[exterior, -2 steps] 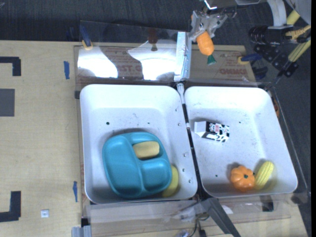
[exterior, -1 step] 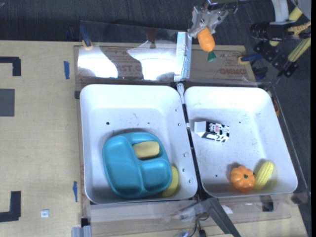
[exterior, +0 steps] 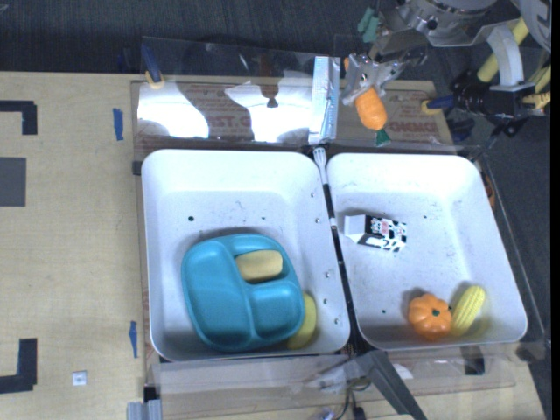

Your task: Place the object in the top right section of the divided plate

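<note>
A blue divided plate (exterior: 229,309) lies in the left bin, toward its front. A pale yellow piece (exterior: 261,265) rests in the plate's top right section. High over the back edge of the right bin hangs my gripper (exterior: 371,88), shut on a small orange carrot-like object (exterior: 372,110) with a green tip at its lower end. The object dangles below the fingers, well clear of the bin floor. The plate is far to the lower left of the gripper.
A yellow round item (exterior: 306,322) sits wedged between the plate and the left bin's right wall (exterior: 325,234). The right bin (exterior: 455,191) holds a black-and-white packet (exterior: 378,232), an orange pumpkin (exterior: 429,315) and a yellow corn cob (exterior: 468,306). A shiny panel (exterior: 236,99) stands behind the left bin.
</note>
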Action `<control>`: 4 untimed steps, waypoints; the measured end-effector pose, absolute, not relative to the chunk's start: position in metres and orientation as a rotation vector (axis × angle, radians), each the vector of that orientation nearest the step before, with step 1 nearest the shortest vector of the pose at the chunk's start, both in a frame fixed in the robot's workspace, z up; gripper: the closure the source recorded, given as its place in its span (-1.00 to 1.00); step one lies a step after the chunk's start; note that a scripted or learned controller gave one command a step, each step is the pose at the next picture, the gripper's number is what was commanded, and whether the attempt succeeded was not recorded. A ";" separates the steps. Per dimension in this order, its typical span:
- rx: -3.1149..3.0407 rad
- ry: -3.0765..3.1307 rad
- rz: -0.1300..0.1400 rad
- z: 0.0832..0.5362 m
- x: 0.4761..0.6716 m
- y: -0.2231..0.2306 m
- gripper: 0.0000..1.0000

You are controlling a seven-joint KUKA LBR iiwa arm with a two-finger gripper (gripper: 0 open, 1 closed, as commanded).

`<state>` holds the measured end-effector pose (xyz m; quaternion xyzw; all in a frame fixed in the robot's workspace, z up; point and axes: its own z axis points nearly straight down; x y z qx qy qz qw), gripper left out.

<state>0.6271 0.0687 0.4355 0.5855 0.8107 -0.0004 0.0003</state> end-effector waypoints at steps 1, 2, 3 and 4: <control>1.835 2.544 0.002 0.447 0.628 0.070 1.00; 1.880 2.514 0.001 0.434 0.667 0.052 1.00; 1.873 2.510 0.007 0.447 0.668 0.053 1.00; 1.867 2.508 0.010 0.458 0.669 0.055 1.00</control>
